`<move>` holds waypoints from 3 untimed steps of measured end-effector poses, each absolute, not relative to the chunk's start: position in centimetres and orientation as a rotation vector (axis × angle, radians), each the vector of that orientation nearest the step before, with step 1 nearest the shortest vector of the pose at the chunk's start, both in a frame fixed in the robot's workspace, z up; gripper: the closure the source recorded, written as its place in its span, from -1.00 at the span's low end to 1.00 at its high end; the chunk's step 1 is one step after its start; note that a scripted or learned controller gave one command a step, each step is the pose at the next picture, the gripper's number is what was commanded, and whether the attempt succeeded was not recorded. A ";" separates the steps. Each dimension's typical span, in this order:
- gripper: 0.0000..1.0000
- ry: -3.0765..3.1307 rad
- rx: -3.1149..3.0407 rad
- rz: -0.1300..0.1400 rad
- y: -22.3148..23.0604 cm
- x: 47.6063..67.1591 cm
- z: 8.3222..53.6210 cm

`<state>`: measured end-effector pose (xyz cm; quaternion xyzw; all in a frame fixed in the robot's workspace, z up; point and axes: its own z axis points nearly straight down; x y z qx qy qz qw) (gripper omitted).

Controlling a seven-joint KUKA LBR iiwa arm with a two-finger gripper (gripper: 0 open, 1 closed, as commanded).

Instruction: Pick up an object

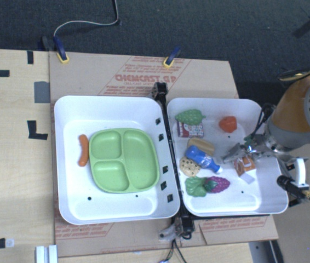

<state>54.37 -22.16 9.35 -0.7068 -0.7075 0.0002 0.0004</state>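
Looming at three o'clock, the arm (297,111) hangs its jaws over a small orange-brown object (245,164) in the right bin (253,106). Whether they're clenched, I cannot tell. It looks like the reaching step; next, a firm close and straight lift.

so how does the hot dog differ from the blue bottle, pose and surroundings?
The hot dog lies in the left bin, running almost straight up the view; the blue bottle lies in the right bin on a diagonal. The hot dog is orange and slim, apart from other toys, beside the green tray; the blue bottle is stubbier and crowded among other toys. Both lie flat.
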 end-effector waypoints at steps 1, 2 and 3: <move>1.00 -2.221 -2.220 0.000 -22.1 54.4 10.3; 1.00 -2.226 -2.221 -0.006 -17.4 65.2 8.8; 1.00 -2.225 -2.219 -0.002 -8.6 60.7 18.5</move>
